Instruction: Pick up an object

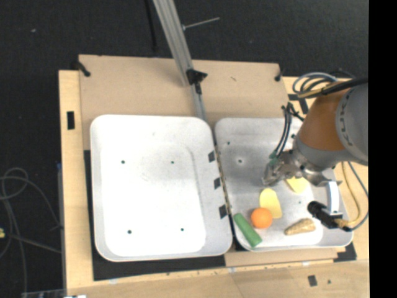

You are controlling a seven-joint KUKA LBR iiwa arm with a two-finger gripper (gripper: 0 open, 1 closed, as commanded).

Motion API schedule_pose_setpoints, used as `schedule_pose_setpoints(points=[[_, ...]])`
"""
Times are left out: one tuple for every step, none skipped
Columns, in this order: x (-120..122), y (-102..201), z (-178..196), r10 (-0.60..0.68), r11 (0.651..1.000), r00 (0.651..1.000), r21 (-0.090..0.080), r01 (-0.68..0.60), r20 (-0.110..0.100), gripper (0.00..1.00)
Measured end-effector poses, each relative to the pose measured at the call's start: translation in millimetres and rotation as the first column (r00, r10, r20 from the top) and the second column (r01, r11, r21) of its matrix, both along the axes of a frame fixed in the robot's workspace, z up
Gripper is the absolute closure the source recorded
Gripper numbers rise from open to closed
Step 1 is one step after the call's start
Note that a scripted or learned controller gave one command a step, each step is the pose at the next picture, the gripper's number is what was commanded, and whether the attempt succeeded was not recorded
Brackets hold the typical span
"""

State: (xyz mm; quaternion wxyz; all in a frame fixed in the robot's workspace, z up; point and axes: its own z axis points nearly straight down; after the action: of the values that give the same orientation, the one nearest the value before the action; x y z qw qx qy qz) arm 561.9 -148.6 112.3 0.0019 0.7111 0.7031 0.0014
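The right bin [242, 148] holds several small objects near its front: a green stick [247, 230] at the front left corner, an orange ball [262, 218], a pale yellow piece [270, 202] just behind the ball, a tan wedge [299, 227] to the right, and another yellow piece [298, 184] partly under the arm. My gripper [273, 174] hangs low over the middle of this bin, just behind the pale yellow piece. Nothing shows between its tips.
The left bin [152, 185] lies beside the right one, with a row of clips along the shared edge. A slanted metal pole [177, 36] rises from the back. The arm's grey body with its orange band [319, 129] covers the right bin's right side.
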Motion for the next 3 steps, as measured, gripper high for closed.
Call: schedule_pose_setpoints(points=[[3.3, -0.8, 43.4, 0.010, 1.000, 1.000, -0.001, -0.010, 0.001, 1.00], [5.2, -2.4, 97.8, 0.014, 1.000, 1.000, -0.001, -0.014, 0.003, 1.00], [18.2, 59.8, 105.1, 0.019, 1.000, 1.000, 0.002, -0.019, -0.001, 1.00]])
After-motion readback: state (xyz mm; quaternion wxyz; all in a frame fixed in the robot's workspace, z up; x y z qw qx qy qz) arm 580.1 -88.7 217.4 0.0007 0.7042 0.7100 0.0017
